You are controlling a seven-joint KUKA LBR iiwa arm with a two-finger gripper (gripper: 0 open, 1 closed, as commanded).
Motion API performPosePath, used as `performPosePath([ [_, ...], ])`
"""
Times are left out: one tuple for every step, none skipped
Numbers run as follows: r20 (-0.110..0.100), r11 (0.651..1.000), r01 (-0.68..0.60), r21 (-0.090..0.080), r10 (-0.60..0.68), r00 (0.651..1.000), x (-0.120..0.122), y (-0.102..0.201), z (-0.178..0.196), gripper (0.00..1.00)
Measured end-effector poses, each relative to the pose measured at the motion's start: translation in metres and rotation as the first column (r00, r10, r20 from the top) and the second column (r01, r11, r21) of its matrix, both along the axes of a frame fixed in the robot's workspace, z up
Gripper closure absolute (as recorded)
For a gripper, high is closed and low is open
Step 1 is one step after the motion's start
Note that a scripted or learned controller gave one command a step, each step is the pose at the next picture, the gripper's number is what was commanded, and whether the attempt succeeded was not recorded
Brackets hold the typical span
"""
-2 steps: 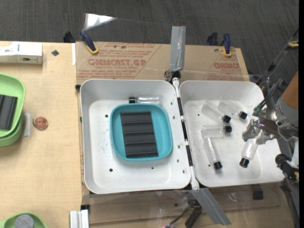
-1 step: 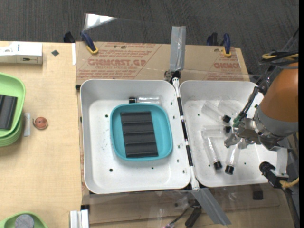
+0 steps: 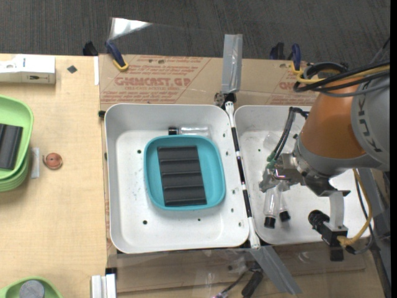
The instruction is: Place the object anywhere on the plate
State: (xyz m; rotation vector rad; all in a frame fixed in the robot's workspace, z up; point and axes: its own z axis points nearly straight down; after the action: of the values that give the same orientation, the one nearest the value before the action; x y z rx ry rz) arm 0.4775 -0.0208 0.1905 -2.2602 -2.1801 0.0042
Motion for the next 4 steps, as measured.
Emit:
performPosePath([
  [-0.001,0.993,-0.12,-0.001,0.12,0.993,0.0234,0.0531,-0.0003,1.0],
  [-0.001,0.993,-0.12,0.0,0.12,0.993,0.0234,0.053,-0.0002,0.0],
  [-0.001,0.993,-0.12,0.0,0.12,0.993,0.0234,0.053,-0.0002,0.0],
  [-0.001,0.993,-0.12,0.0,0.12,0.993,0.0234,0.053,-0.0002,0.0],
])
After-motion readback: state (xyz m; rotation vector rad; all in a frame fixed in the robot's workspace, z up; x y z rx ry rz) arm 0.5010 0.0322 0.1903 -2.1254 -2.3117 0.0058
